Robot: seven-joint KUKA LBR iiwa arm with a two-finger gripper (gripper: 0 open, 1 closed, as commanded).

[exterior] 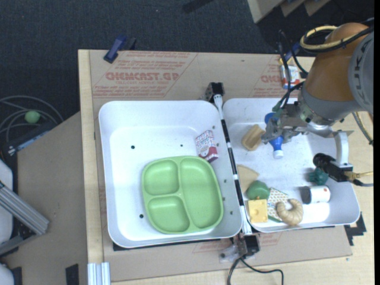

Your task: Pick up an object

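Bench board (pixel 148 76) reads "CHEMCAST GP" in red. Gripper (pixel 276 136) sits low in right bin (pixel 344 215); jaw state can't be told. Red-white printed packet (pixel 206 144) in left bin (pixel 119 159), text unreadable.

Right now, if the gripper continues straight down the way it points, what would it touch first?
Most likely the bare floor of the right bin. The gripper points down there, between the tan block and the dark green object. Depth is unclear from this slanted view.
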